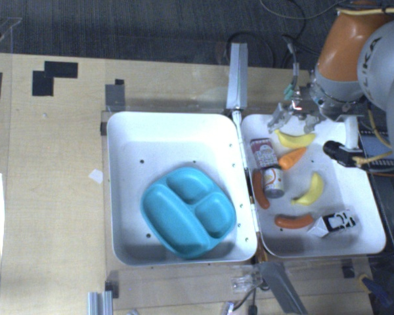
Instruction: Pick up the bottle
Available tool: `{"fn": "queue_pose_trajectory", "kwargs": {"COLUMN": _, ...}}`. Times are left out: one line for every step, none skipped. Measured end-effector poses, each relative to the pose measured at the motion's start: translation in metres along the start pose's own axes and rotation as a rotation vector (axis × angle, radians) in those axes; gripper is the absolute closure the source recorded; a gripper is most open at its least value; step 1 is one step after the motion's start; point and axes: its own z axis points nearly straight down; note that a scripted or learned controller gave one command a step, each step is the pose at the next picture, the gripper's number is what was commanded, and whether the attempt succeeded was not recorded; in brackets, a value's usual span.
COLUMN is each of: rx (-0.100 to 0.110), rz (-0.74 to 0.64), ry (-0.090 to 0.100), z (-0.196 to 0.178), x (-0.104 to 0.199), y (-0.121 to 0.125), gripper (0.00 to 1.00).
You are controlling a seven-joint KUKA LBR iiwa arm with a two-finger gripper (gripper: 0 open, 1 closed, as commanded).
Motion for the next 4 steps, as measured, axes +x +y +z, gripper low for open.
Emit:
{"fn": "queue_pose_trajectory", "kwargs": {"rx": 0.000, "rz": -0.015, "ry": -0.001, "z": 0.080, "x": -0.020, "y": 0.008, "gripper": 0.00}}
{"fn": "queue_pose_trajectory", "kwargs": {"rx": -0.003, "rz": -0.044, "ry": -0.001, "z": 0.078, "x": -0.005, "y": 0.014, "gripper": 0.00}}
{"fn": "queue_pose_trajectory", "kwargs": {"rx": -0.024, "rz": -0.074, "ry": -0.001, "z": 0.092, "x": -0.041, "y": 0.021, "gripper": 0.00}}
{"fn": "queue_pose_trajectory", "kwargs": {"rx": -0.005, "rz": -0.253, "ry": -0.001, "z": 0.005, "x": 0.031, "y": 0.015, "gripper": 0.00}}
